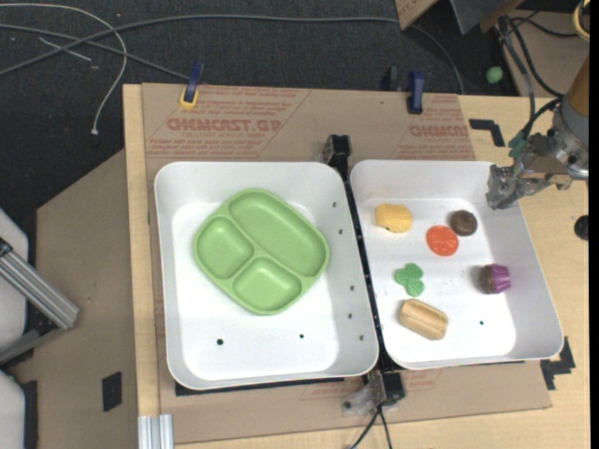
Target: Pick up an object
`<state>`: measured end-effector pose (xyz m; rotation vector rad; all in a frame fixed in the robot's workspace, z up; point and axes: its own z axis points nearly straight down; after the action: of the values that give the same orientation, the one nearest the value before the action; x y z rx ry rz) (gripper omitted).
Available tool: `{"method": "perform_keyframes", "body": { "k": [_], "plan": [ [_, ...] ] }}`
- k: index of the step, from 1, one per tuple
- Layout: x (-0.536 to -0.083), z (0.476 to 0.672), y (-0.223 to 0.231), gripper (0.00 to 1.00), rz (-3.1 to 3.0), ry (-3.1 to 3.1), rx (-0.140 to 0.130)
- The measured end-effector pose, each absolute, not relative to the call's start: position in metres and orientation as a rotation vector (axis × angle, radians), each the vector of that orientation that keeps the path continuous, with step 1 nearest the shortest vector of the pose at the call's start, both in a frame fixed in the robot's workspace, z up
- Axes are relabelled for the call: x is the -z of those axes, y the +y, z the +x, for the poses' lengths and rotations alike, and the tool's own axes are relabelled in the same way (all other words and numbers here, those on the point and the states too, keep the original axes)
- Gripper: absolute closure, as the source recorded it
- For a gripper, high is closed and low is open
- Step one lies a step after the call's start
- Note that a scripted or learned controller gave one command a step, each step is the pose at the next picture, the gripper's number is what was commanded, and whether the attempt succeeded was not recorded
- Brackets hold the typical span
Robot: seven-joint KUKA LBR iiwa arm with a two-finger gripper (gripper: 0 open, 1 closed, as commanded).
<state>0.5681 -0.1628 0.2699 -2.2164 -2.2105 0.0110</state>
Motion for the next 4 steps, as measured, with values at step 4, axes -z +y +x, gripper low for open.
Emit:
{"method": "perform_keyframes", "body": {
  "k": [4],
  "plan": [
    [-0.113,0.565,-0.153,0.0,-2.217,-2.217,-0.004]
  ]
}}
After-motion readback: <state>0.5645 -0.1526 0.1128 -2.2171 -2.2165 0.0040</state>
